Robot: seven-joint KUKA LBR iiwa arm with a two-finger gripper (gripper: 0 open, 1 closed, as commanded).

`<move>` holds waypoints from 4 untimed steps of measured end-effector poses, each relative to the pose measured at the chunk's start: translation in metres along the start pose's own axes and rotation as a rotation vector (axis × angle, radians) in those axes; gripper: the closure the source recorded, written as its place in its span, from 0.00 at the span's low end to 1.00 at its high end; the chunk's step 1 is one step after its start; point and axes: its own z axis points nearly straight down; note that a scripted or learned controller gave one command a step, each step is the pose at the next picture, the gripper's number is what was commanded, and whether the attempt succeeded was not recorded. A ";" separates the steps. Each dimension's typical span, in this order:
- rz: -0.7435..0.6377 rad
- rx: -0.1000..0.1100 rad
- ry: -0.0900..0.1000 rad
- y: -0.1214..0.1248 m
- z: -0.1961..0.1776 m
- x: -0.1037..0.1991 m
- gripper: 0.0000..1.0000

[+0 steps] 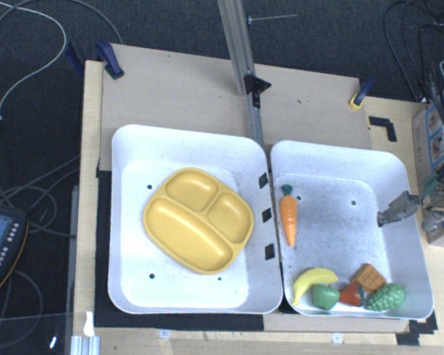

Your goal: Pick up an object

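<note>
In the camera view we look down on the bench (214, 94) and its two white bins. The left bin (126, 203) holds a yellow divided plate (198, 219). The right bin (402, 253) holds the toy food that we take as candidates for picking: a carrot (288, 218) lying alone against the bin's left wall, and a cluster along the near edge made up of a banana (311, 281), a green apple (324, 297), a small red piece (350, 294), a brown waffle-like piece (369, 277) and a green bunch of grapes (386, 296).

We judge all of these to be light, hollow plastic toys, stiff enough to take a squeeze and in no way fragile, but smooth and rounded, so likely to slip or roll out of a loose grip. The carrot looks the easiest to take: it is well apart from the others, long and slender, orange with a small green top pointing to the far side. We would close across its thicker upper half, fingers to either side of its length, minding the bin wall just beside it. The clustered pieces touch one another, so fingers would have little room to slide in.

The pincer (395, 210) sits at the right bin's right wall, well apart from the carrot and from the cluster. It is small and dark here, and we cannot tell how it is set; nothing appears in it.
</note>
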 end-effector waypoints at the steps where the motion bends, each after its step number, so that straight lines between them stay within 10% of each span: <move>1: 0.000 0.000 0.000 0.000 0.000 0.000 0.00; 4: 0.001 0.005 0.002 0.004 0.154 -0.013 0.00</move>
